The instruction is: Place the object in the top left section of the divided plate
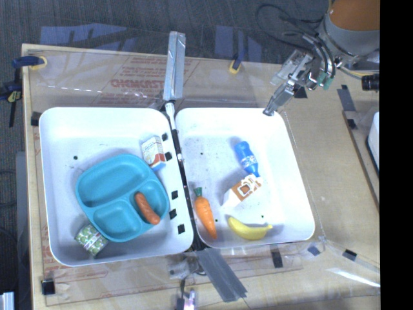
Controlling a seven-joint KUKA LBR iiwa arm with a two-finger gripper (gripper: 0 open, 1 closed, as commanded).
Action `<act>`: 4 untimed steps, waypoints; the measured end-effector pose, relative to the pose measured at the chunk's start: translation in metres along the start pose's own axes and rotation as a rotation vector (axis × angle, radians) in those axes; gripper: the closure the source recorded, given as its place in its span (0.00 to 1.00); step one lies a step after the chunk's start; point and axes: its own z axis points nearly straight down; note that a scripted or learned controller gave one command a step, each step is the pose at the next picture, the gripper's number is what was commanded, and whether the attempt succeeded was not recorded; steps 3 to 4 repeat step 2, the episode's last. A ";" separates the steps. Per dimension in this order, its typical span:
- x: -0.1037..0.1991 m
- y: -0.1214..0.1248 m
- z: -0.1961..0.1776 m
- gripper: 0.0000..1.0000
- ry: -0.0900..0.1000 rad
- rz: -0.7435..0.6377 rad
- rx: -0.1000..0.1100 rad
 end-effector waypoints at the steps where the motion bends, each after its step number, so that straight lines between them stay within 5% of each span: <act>1: -0.002 0.002 0.044 0.00 0.003 -0.062 0.000; 2: 0.006 -0.005 0.093 0.00 0.003 0.030 0.000; 4: 0.006 -0.005 0.093 0.00 0.003 0.030 0.000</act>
